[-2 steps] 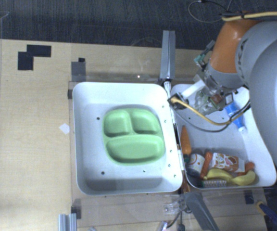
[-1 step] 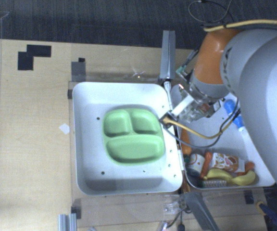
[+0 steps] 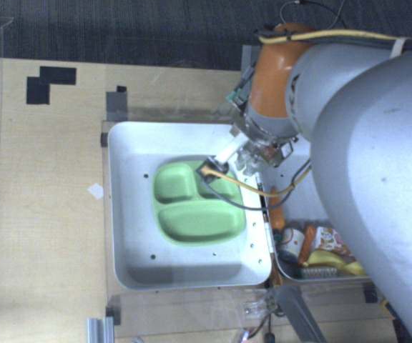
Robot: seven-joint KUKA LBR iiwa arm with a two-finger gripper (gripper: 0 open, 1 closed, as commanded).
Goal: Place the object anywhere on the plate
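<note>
The gripper (image 3: 254, 156) hangs over the plate (image 3: 192, 224) near the left bin's (image 3: 131, 213) right edge; its closure cannot be told. Probable step: placement, which calls for centring over the plate.

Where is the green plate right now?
The green plate lies in the middle of the white bin on the camera view's left, with the gripper near the plate's upper right corner.

On the bench (image 3: 48, 213), 2 bins sit side by side, and the plate (image 3: 195, 213) lies about mid-floor in the left bin (image 3: 131, 263). A heap of items (image 3: 324, 252) lies in the right bin (image 3: 320, 278), at its near end. The gripper (image 3: 247, 161) hangs over the plate's far right corner.
</note>
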